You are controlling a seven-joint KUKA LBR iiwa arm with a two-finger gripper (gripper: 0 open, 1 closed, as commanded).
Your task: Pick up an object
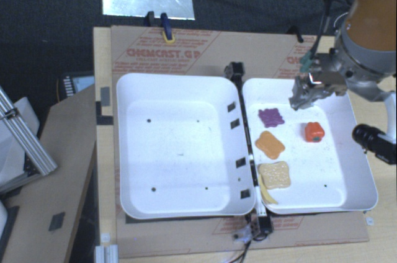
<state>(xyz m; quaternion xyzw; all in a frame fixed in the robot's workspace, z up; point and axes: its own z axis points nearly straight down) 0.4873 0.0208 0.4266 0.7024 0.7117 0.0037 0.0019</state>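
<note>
Four small toys in right bin (356, 190): nearest the bread slice (275, 174), then orange piece (269, 144), red pepper (314, 132), purple piece (271, 117). Farther back, end effector (303, 97), just right of purple piece. Open or closed: cannot tell.

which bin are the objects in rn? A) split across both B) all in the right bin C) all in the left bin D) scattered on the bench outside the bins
B: the purple piece, red pepper, orange piece and bread slice all lie in the right bin, with the gripper above its far end.
</note>
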